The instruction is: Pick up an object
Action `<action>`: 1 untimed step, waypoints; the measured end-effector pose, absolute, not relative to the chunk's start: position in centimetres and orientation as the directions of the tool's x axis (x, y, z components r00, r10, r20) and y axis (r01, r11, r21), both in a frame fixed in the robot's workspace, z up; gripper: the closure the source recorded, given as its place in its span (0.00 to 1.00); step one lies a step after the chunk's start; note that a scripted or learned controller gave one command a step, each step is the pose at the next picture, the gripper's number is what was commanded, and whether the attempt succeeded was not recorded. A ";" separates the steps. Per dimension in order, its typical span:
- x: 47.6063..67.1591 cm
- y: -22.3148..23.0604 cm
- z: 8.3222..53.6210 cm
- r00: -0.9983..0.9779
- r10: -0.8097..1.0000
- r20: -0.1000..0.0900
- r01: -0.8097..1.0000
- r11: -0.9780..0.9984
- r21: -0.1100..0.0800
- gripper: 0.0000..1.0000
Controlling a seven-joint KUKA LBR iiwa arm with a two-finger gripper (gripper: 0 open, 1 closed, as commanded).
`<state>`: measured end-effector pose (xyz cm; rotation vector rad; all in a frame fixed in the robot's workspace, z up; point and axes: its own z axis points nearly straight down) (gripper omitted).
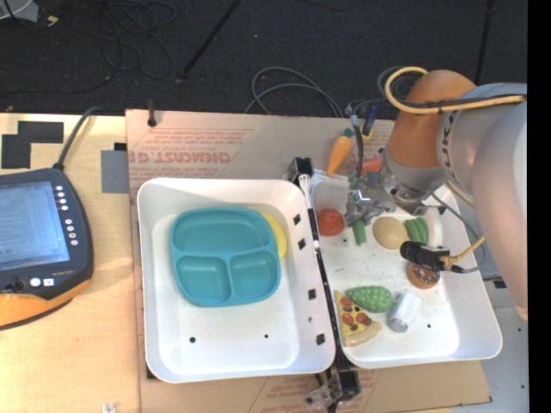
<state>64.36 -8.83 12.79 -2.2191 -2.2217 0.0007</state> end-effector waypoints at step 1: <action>61.5 -2.4 19.1 -0.005 1.000 0.003 1.000 0.005 -0.001 1.00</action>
